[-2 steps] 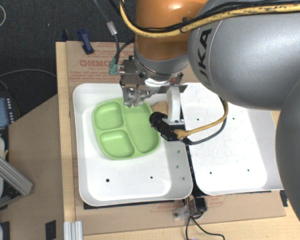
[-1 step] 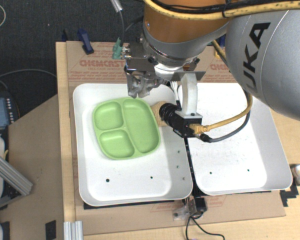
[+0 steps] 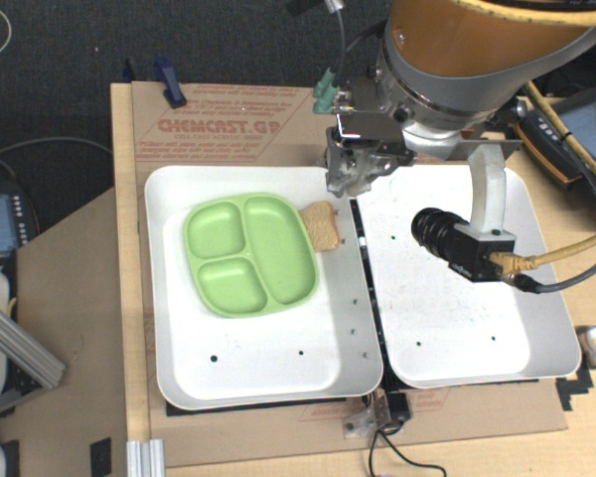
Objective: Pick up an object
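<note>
Two shallow white bins side by side on the surface: left bin and right bin, touching along their inner rims. In the left bin, one green divided plate with three compartments, lying flat and slightly turned. Just beside its upper right edge, touching it, one small tan piece, flat, roughly rectangular, speckled like a cracker or slice of toast, near the bin's right wall. One item of each kind, two in all. Above the seam between the bins, at their far edge, the hand, just beyond the tan piece and apart from it. Fingers too blurred and dark to judge: cannot tell whether open or closed. Nothing seen between them.
</note>
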Tool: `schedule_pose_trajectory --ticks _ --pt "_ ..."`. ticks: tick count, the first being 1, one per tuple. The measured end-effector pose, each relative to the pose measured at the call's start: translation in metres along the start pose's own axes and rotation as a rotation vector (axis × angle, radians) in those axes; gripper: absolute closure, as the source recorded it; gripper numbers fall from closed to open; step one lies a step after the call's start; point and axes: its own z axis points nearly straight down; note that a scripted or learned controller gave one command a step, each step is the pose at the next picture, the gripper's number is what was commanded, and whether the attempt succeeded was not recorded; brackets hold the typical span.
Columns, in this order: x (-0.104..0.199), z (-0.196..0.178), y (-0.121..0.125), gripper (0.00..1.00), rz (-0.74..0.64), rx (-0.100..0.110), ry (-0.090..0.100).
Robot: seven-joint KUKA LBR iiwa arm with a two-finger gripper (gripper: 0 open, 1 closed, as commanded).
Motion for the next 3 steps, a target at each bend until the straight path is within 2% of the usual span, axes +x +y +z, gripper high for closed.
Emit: schedule_pose_trajectory --ticks 1,2,3 --pt "0.004 -0.007 0.001 1.0 -0.007 0.003 -0.002" --pt "0.037 -0.054 -0.001 1.0 -0.009 0.001 0.001" --pt "-0.02 -0.064 0.0 1.0 0.001 0.002 -0.002"
